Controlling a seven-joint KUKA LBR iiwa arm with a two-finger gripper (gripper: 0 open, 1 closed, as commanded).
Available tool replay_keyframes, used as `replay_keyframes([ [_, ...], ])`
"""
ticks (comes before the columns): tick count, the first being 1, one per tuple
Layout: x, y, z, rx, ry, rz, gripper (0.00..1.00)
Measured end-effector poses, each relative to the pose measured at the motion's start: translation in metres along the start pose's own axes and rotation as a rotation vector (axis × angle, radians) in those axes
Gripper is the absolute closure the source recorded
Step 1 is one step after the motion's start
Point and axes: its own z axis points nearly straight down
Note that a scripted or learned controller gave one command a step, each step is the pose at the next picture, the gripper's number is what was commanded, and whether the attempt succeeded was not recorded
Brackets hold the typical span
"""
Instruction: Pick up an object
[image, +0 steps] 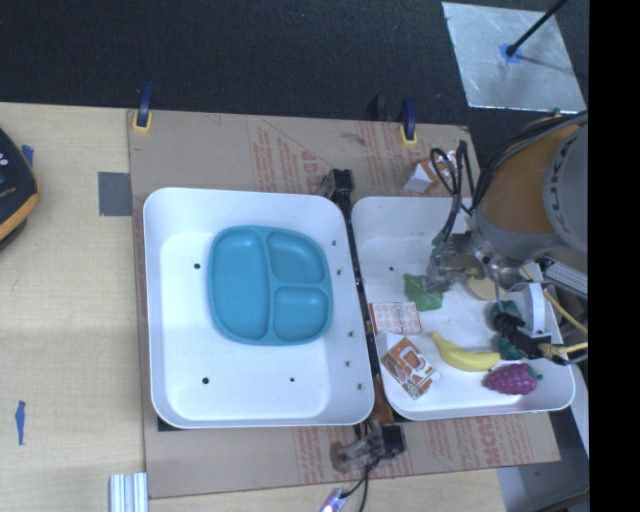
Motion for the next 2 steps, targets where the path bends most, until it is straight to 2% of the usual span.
replay_keyframes([
  [1,0.0,0.0,0.0,0.0,0.0,0.0,0.0],
  [2,0.004,0.0,0.021,-0.001,0.004,0.006,0.0],
])
